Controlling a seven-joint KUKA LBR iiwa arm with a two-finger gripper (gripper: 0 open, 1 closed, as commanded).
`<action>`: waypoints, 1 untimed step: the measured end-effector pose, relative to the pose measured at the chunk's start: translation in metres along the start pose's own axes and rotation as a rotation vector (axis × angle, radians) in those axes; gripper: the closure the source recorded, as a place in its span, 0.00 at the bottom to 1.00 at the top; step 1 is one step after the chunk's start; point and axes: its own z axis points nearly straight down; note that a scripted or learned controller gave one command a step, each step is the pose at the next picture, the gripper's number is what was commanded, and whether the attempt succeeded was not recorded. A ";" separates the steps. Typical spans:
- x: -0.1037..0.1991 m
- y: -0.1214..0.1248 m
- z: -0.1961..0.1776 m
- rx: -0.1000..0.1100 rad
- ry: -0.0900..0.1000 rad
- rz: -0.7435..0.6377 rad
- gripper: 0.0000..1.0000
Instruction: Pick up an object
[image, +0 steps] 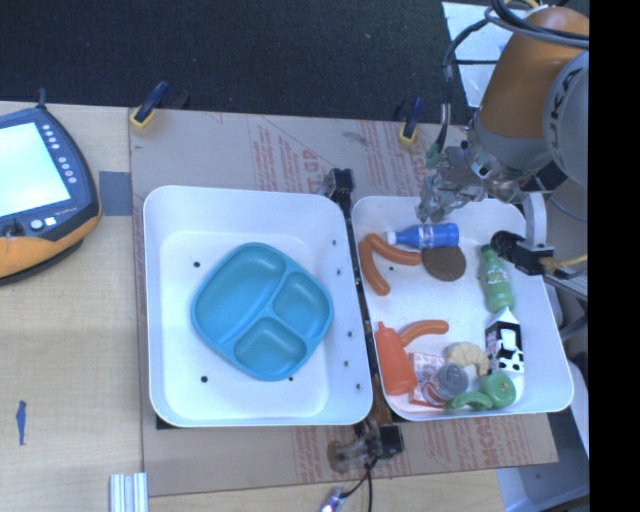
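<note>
My gripper (436, 207) hangs over the far part of the right bin (553, 330), just above a small blue and white bottle (424, 237) that lies on its side. Nothing shows between the fingers. Next to the bottle lie a brown round patty (445, 263) and two orange sausages (385, 252). A green bottle (495, 280) lies along the bin's right side. Nearer the front are another sausage (424, 329), an orange bottle (394, 360), a black and white cow-patterned carton (505, 344), a cream shell-shaped piece (466, 356), a green ring (483, 396) and a packet with a grey disc (445, 382).
The left bin (170, 300) holds a blue divided plate (262, 310). A tablet in an orange case (40, 190) lies on the bench at far left. Clamps (148, 106) sit at the cardboard's far edge. A black bracket (341, 184) joins the bins at the back.
</note>
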 end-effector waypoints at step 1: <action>-0.001 -0.001 0.001 0.002 0.000 0.000 0.00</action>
